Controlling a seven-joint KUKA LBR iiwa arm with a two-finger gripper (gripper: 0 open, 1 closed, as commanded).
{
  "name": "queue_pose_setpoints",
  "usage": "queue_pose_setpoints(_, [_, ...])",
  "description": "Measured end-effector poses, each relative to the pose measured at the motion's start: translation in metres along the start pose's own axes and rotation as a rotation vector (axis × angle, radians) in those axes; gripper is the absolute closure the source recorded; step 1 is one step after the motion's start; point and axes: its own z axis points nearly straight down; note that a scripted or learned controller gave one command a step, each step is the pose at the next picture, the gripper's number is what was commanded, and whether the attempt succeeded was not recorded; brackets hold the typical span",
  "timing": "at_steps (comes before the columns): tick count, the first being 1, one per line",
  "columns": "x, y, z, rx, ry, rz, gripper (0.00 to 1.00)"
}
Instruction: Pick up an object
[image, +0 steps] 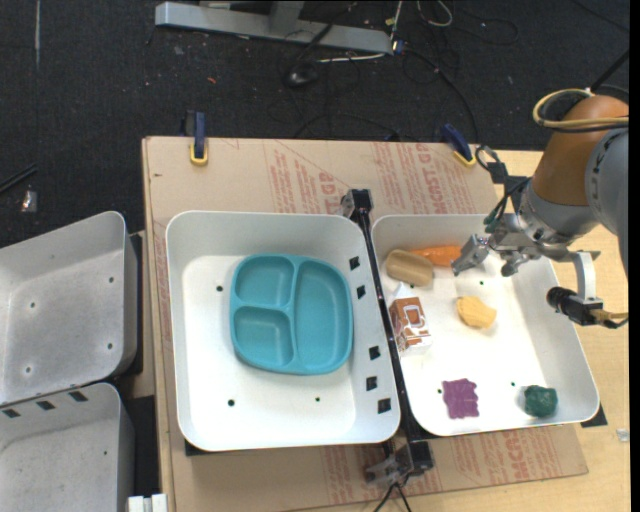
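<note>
Start at the left bin (200, 330): you have a teal divided plate (292, 313) lying flat near its middle, three compartments facing up. Use the black divider (378, 310) between the two bins as your landmark from here on.

Just right of the divider, in the right bin (560, 345), a small orange-and-white carton (410, 323) sits almost against it. Above the carton lies a tan bread roll (409, 267), with an orange carrot-like piece (438, 254) touching its upper right end. Farther right of the divider, a yellow lump (476, 313) sits near the bin's middle. Toward the near edge you will find a flat purple piece (460, 397), and at the near right corner a dark green ball (540, 400).

The gripper (495, 257) hangs over the far part of the right bin, right of the carrot-like piece and above the yellow lump. Its fingers (470, 256) are spread apart with nothing between them and touching no object. The arm enters from the right, the orange band (575, 150) high above the wrist, which tilts down and leftward toward the divider.
</note>
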Motion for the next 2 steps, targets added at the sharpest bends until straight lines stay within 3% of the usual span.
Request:
queue_pose_setpoints(1, [0.0, 0.002, -0.014, -0.007, -0.002, -0.001, 1.0])
queue_pose_setpoints(2, [0.0, -0.004, -0.059, -0.009, -0.002, 0.001, 1.0])
